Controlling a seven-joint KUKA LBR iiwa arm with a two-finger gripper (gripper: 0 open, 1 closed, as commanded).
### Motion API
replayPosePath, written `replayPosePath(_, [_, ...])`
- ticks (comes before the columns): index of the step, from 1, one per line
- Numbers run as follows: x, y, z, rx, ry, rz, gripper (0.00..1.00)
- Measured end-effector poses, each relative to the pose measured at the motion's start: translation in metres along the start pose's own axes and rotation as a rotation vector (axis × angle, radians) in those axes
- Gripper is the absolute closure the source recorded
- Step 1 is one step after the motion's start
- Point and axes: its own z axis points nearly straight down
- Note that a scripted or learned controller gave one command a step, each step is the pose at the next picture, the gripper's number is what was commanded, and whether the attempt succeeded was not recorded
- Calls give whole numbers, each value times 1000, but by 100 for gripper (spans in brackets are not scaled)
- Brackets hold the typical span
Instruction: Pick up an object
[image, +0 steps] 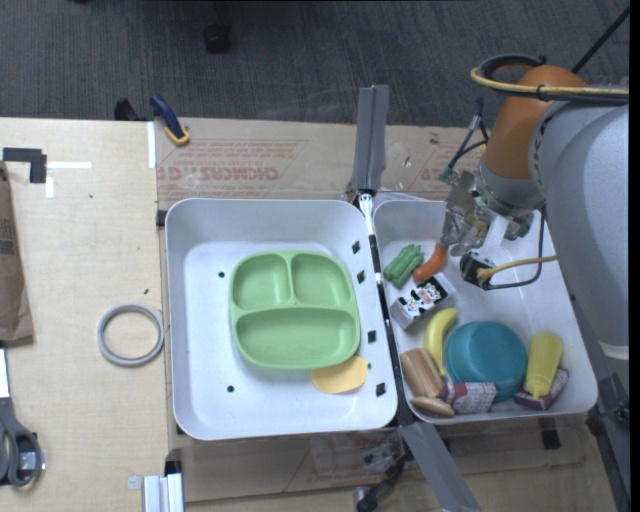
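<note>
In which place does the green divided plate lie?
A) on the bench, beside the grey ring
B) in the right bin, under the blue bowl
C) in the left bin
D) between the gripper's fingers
C: the green divided plate lies flat on the floor of the left bin, with a yellow disc at its lower edge; the blue bowl is in the right bin.

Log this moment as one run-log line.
stage: approach | pincer: low in right bin, over orange carrot | green plate: left bin | lifted: nothing seen
</note>
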Motion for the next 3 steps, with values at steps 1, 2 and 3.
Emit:
replayPosePath(1, [-2,-14,-4,1,2,-40,100])
replayPosePath(2, [-20,5,-22,-4,3,-566,100])
replayPosePath(3, [2,5,7,-21,6,-480,100])
